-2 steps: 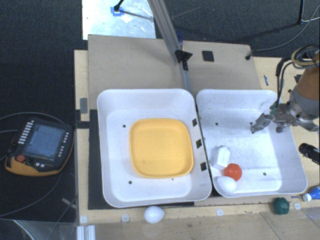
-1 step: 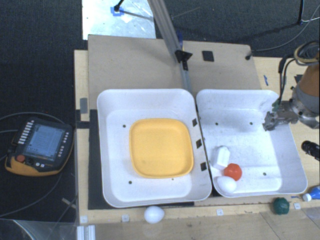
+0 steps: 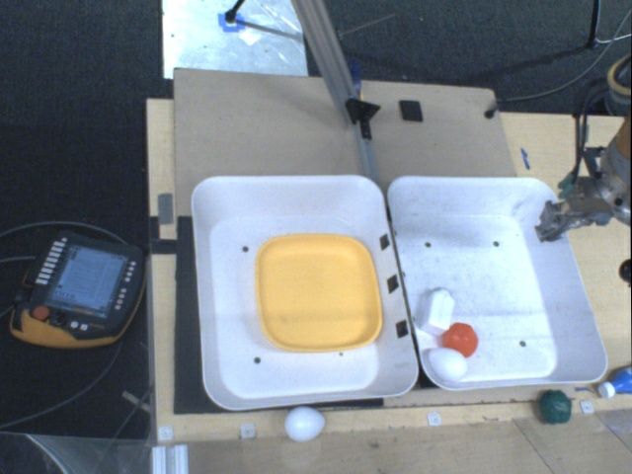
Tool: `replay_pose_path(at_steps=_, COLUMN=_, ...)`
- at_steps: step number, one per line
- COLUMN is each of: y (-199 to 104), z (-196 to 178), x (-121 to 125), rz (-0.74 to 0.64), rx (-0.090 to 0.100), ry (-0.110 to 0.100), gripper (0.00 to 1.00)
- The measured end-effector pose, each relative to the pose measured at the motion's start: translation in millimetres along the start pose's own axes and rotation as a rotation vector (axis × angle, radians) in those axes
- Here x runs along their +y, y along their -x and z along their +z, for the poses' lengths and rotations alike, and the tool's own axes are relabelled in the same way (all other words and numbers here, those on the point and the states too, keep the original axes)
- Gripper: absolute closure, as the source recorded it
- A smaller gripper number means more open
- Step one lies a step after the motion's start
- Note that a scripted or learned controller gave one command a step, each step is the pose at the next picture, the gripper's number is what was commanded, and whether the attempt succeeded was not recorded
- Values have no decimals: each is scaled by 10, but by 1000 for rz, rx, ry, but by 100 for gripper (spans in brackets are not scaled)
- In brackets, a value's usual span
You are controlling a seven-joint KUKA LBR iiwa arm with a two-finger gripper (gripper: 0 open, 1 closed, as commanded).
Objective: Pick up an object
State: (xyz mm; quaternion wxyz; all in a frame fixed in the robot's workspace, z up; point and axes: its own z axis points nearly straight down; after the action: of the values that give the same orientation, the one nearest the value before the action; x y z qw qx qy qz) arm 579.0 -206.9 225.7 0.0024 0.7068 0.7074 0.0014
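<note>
White egg-shaped object (image 3: pixel 304 424) and dark green ball (image 3: pixel 554 406) on bench front edge outside bins, red ball (image 3: pixel 459 340) between two white pieces at right bin's (image 3: pixel 513 265) front-left corner, yellow square plate (image 3: pixel 319 291) centred in left bin (image 3: pixel 222 265), gripper (image 3: pixel 551 222) over right bin's right rim, grip state can't tell.

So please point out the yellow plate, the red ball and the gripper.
yellow plate (image 3: pixel 319 291), camera view, middle of its flat face.
red ball (image 3: pixel 459 340), camera view, its top.
gripper (image 3: pixel 549 227), camera view, at its fingertips.
</note>
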Motion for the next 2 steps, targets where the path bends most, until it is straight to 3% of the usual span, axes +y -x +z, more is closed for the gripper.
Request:
replay_pose_path(at_steps=1, y=2, z=-441, x=11, rz=0, rx=0, ry=-1, gripper=100)
replay_pose_path(at_steps=2, y=-560, z=-375, x=243, rz=-5, rx=2, ry=-4, gripper=100)
